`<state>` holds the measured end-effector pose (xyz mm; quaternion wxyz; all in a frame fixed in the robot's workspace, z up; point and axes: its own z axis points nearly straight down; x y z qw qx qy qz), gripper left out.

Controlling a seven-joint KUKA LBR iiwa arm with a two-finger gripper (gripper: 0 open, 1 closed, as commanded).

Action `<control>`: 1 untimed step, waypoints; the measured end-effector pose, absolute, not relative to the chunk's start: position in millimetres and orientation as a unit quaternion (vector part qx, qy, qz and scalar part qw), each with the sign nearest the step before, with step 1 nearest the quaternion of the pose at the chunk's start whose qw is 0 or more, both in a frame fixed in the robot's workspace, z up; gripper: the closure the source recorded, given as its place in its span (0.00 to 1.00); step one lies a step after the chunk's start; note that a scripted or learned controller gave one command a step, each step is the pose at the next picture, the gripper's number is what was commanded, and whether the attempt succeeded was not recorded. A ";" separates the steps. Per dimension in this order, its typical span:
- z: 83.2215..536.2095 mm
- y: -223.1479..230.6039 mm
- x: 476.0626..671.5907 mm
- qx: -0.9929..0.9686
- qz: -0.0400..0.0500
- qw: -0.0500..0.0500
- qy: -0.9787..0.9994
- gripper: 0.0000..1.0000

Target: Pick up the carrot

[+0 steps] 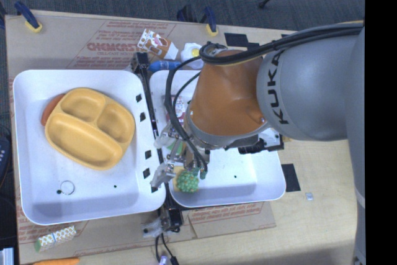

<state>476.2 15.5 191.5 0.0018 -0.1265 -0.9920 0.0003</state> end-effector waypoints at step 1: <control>192.1 -3.0 588.1 0.004 0.000 -0.001 -1.000 0.00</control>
